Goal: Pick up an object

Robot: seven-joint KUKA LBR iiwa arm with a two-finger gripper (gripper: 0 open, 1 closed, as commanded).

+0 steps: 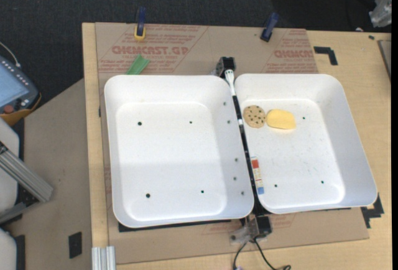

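The round brown speckled cookie (pixel 254 116) and the yellow oval foam-like piece (pixel 281 120) lie touching near the right white bin's (pixel 348 138) far-left corner. Both look light; grip the oval across its short sides. Gripper state: cannot tell.

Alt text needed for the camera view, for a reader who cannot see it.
Two shallow white bins sit side by side on a brown board. The right bin holds a cookie touching a yellow object near its upper left; the left bin shows bare floor.

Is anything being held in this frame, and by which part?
Nothing is held: the cookie and yellow piece lie loose in the right bin.
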